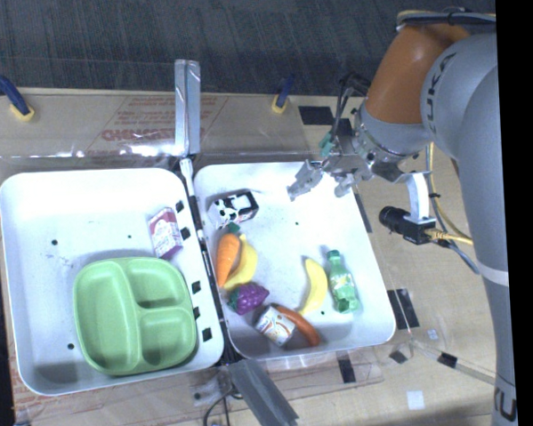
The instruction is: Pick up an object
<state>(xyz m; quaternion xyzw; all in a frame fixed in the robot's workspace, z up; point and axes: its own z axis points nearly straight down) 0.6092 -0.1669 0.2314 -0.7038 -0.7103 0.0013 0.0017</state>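
Spread apart and gripping nothing, the jaws of the gripper (321, 184) hang over the right bin's far edge.

Left bin (29, 265): a green tray (134, 314) with three compartments lies in the near half; a small red packet (164, 232) lies just beyond it, near the dividing wall.

Right bin (362, 247): a black-and-white cow toy (231, 207) sits at the far left, with a carrot (226, 256) below it lying against a banana (244, 264). Purple grapes (248, 298) come next, then a can (273, 325) touching a sausage (301, 325) at the near wall. A second banana (314, 285) and a green bottle (341, 281) lie side by side towards the right.
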